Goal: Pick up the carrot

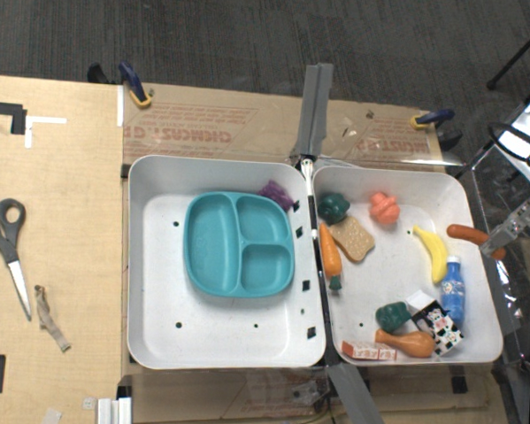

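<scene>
The carrot (329, 252) is orange with a small green end. It lies lengthwise along the left wall of the right bin (478, 209), just beside the divider. A bread slice (353, 239) touches its right side, and a dark green vegetable (333, 207) sits just behind it. My gripper (509, 231) appears as a grey piece at the view's right edge, outside the right bin's right rim and far to the right of the carrot. Nothing lies between it and the carrot except other toys.
The right bin also holds a pink toy (383, 207), a banana (433, 253), a blue bottle (453, 293), a sausage (466, 233) near the rim, a drumstick (407, 344) and a green toy (392, 315). The left bin (151, 272) holds a teal divided plate (239, 244) and a purple item (277, 195). Scissors (8, 248) lie on the bench.
</scene>
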You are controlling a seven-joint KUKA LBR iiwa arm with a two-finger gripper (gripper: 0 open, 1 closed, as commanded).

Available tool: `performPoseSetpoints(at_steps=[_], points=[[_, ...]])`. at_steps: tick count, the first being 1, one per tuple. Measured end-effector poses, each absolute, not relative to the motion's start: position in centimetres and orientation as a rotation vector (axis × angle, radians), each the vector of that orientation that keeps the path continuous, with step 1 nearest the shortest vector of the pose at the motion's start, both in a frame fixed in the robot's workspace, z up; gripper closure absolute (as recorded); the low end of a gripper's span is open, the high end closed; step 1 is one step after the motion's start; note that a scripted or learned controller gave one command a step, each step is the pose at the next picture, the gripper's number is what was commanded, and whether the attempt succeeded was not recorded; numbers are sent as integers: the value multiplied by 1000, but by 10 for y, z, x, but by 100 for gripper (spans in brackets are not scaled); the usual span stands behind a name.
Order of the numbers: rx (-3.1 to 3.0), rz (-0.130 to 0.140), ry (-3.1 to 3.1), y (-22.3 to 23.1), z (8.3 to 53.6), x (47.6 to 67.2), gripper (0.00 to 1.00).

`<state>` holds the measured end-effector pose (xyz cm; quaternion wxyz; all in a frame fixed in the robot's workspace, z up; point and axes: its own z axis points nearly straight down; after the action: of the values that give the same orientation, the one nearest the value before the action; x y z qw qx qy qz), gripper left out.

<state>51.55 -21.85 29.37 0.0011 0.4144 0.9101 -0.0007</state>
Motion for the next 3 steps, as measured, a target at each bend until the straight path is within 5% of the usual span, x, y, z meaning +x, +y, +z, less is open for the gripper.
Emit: performPoseSetpoints(at_steps=[1, 2, 3], points=[[730, 0, 3055, -222, 274, 480, 100], [1360, -1, 2832, -222, 182, 482, 100], [958, -2, 2989, -221, 316, 479, 100]])
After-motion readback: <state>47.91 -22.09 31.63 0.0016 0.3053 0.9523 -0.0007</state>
